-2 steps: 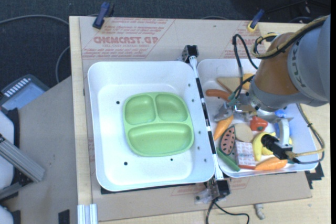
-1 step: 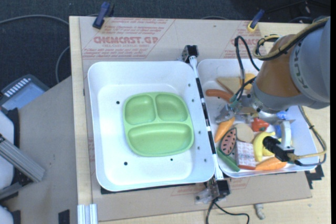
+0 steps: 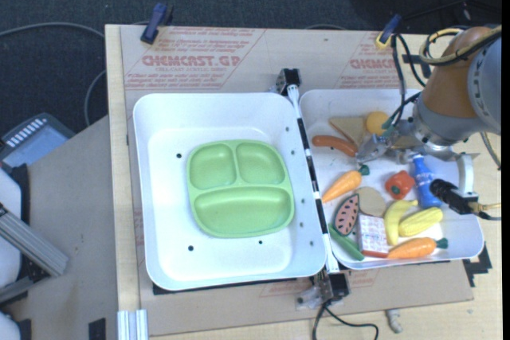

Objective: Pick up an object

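Camera view looks down at a slant on a worktop (image 3: 239,60) covered with brown printed board, with two shallow white bins set side by side and touching along a dark seam. The left bin (image 3: 159,171) holds a green divided plate (image 3: 239,189) with three compartments, lying flat near the middle. The right bin (image 3: 470,239) is crowded with toy food. The arm (image 3: 458,84), grey with an orange band, reaches in from the right, and its claw (image 3: 374,146) is low over the upper part of the right bin, its metal fingertips just beside a red-orange sausage (image 3: 335,144) and close to a tan flat piece (image 3: 347,127). Whether the claw is open or closed cannot be told, since its tips are small and blend into the clutter; nothing shows plainly between them. A yellow lemon (image 3: 376,122) sits just above the claw, near the bin's far wall. Below the claw lie a small carrot (image 3: 343,185), tilted, and a watermelon slice (image 3: 346,215) next to it. Farther right are a red pepper (image 3: 399,184), a blue bottle (image 3: 421,177), and a yellow banana (image 3: 410,219), packed close together. A larger carrot (image 3: 413,248) lies along the near wall of the bin, beside a white patterned card (image 3: 373,233). Blue clamps (image 3: 155,21) grip the board at its far edge.
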Robot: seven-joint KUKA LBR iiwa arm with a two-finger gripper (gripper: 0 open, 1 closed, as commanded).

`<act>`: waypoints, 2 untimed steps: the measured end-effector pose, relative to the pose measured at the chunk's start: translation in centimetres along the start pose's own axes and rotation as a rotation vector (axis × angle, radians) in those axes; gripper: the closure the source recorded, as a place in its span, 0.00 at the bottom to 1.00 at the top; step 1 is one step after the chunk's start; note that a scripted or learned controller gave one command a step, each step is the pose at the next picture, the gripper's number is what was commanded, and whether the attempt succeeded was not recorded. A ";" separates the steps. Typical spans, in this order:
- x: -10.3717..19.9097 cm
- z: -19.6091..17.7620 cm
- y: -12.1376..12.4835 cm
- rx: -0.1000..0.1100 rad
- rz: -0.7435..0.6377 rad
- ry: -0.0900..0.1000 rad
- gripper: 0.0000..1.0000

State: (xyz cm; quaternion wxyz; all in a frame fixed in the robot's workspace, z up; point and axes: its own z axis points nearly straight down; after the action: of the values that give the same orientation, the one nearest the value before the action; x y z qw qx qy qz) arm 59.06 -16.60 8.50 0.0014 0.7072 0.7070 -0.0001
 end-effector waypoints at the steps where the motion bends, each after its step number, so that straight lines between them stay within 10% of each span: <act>1: -1.8 0.0 -7.6 0.002 -0.004 0.008 0.00; 2: -2.1 -1.0 -7.7 0.001 -0.001 0.003 1.00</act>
State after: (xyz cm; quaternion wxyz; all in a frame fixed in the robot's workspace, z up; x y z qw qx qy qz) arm 51.38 -18.74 9.46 0.0001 0.7070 0.7072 0.0005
